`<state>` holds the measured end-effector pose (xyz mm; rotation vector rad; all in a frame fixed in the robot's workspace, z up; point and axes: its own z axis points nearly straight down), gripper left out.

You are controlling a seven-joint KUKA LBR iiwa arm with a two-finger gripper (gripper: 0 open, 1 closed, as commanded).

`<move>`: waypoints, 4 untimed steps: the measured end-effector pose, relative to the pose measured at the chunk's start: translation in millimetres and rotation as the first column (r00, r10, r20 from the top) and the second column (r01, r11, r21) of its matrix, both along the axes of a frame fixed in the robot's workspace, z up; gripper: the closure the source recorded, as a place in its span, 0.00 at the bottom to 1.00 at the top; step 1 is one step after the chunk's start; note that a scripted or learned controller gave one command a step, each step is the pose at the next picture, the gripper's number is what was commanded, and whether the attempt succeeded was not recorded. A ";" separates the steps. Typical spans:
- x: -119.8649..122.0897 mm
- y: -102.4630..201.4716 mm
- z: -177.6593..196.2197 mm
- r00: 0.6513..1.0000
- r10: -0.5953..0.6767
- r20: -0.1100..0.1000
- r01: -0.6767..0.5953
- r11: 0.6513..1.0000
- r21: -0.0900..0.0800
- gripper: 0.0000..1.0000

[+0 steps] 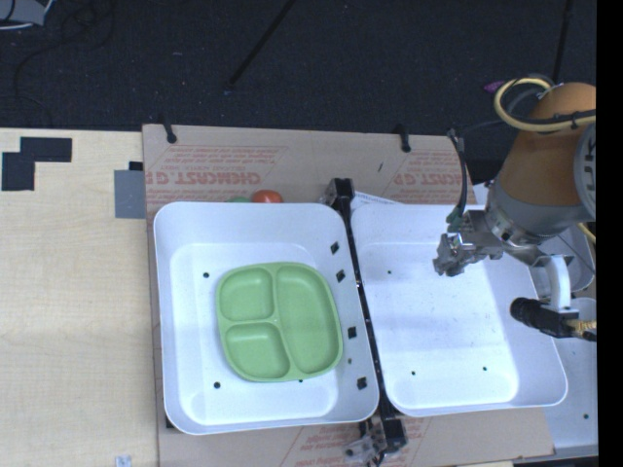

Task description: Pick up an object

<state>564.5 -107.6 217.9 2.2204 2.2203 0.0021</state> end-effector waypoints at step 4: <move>6.0 141.6 29.7 1.000 0.004 -0.006 -0.004 1.000 0.001 1.00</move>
